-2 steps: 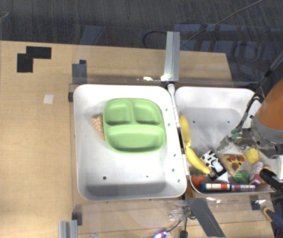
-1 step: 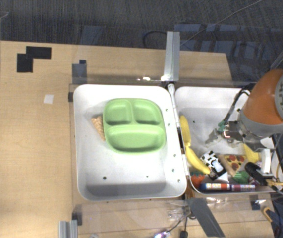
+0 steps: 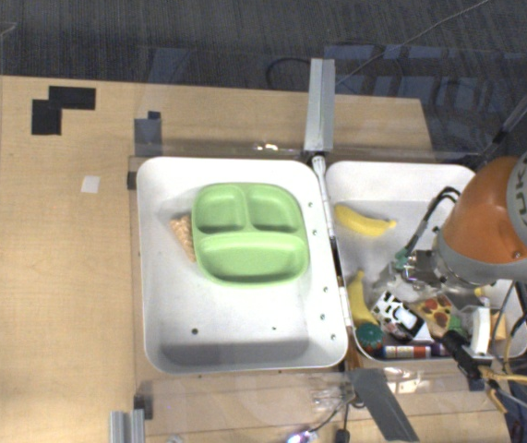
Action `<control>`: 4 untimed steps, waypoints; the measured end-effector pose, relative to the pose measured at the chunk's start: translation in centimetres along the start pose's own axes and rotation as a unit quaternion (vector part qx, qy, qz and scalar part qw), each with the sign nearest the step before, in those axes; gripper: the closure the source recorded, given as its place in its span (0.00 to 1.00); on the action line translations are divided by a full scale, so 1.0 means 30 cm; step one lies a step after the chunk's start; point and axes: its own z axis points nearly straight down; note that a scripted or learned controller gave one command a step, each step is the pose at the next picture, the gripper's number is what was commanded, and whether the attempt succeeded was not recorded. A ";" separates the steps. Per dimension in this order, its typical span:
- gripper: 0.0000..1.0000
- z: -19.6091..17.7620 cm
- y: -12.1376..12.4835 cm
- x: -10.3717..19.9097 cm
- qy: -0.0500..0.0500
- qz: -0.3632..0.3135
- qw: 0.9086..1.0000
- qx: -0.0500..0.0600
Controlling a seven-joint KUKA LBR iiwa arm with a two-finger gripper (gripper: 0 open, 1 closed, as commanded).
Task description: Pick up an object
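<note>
The right bin holds a yellow banana near its back left. Along its front lie a second yellow piece, a green round object, a black-and-white object, a dark marker and a red-brown item. My gripper hangs low over this front pile, just above the black-and-white object. The arm's orange band sits behind it and hides part of the bin.
The left bin bears a green divided plate, with a tan textured piece tucked at the plate's left edge. A metal post stands behind the wall between the bins. Cables run along the right side.
</note>
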 end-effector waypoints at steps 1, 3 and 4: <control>0.00 -0.219 0.325 0.072 0.001 0.021 1.000 0.012; 0.00 0.029 0.569 0.113 0.002 -0.062 0.998 0.009; 0.00 0.017 0.368 0.026 0.002 -0.092 0.996 0.008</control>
